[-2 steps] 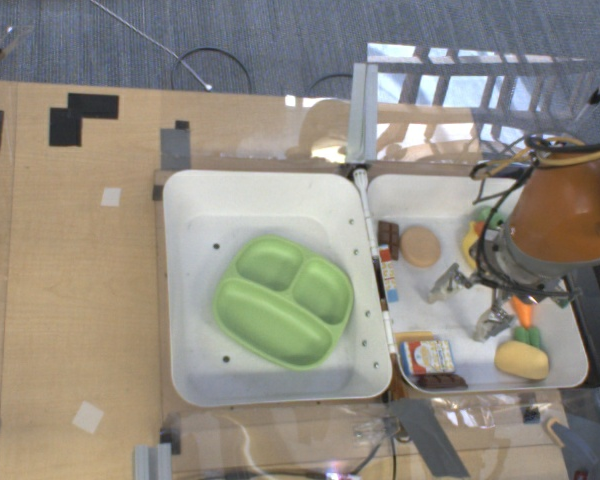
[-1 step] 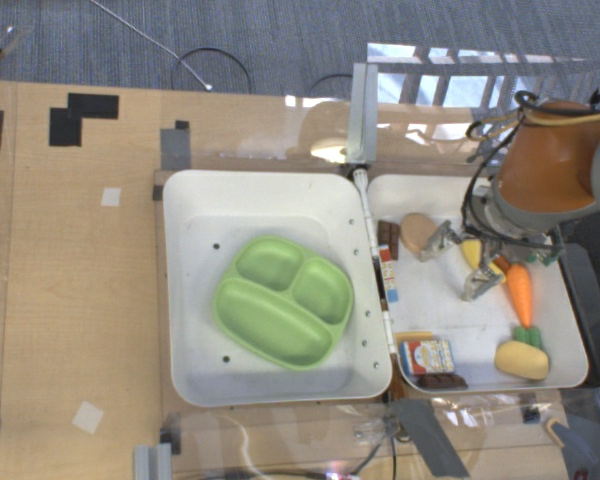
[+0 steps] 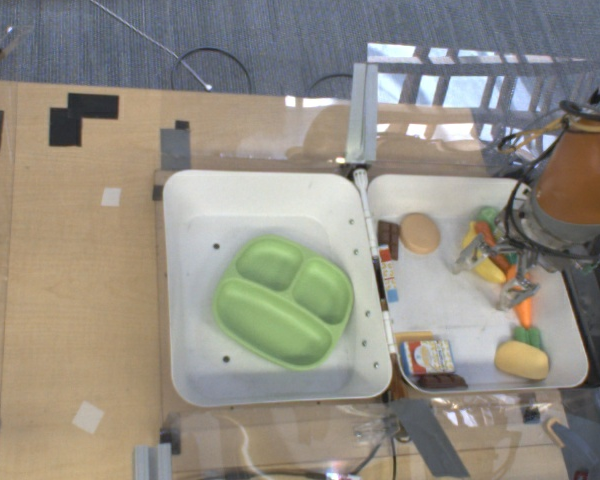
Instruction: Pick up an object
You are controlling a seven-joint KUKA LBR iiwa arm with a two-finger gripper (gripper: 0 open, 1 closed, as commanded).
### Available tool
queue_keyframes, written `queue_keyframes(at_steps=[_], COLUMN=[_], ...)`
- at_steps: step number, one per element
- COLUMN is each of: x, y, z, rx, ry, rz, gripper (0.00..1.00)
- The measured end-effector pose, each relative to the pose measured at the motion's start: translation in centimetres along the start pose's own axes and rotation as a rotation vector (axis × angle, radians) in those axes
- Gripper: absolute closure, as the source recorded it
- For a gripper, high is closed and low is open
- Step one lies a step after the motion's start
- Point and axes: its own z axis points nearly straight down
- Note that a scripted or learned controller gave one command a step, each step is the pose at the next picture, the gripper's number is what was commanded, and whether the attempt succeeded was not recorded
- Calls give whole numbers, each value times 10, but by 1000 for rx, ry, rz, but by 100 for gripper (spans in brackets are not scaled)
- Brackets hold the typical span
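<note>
Table [image 3: 70, 298] space is taken up by two white bins side by side. A green divided plate [image 3: 283, 300] is held in the left bin [image 3: 195, 228]. The right bin [image 3: 450, 308] is entered from three o'clock by the arm [image 3: 578, 173]. The jaws [image 3: 495, 268] are lowered among small toy vegetables [image 3: 485, 243]; whether they are apart or together cannot be told. A tan round piece [image 3: 420, 234] lies at nine o'clock of them, a yellow piece [image 3: 522, 360] at six o'clock, and a small box [image 3: 426, 353] at seven o'clock.
</note>
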Motion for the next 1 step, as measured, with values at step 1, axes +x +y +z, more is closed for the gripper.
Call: queue_keyframes(at_steps=[1], x=[-50], y=[24], z=[0], rx=[-3], ry=[-3], rz=[85], gripper=[0])
